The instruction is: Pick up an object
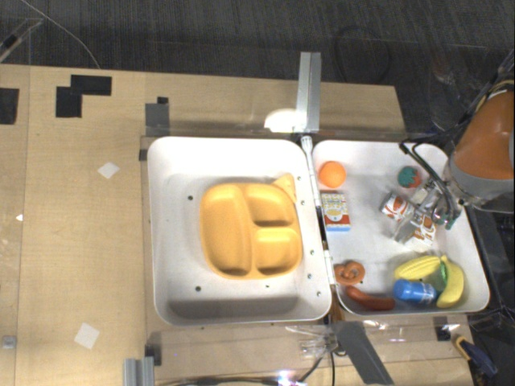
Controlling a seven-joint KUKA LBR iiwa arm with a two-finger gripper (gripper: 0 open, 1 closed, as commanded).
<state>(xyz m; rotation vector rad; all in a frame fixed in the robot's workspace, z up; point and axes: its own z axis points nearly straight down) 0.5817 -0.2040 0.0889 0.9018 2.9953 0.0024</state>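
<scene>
The end effector (425,215) hung low over the right bin (370,155), and whether its fingers were spread or closed could not be told, for the metal parts blurred into what lay beneath them. Directly under and just to its left sat a small red-and-white carton (394,207), with a second red-and-white piece (426,231) at its tip; these two looked the likeliest targets, the first lying a touch leftward with no clear long axis. Just above it lay one small teal and red ball (410,176). Below it, close by, lay two yellow bananas (451,282) curving along the bin's lower right corner, and one blue cup (414,293) touching them. Farther left stood one upright carton (335,211) with a red and blue face, and beyond that one orange (331,173). Down-left lay one pretzel-like brown ring (349,273) and one red sausage (370,300). Farthest left, in the other bin (173,215), rested one yellow divided tray (245,227), well apart from the single arm.
</scene>
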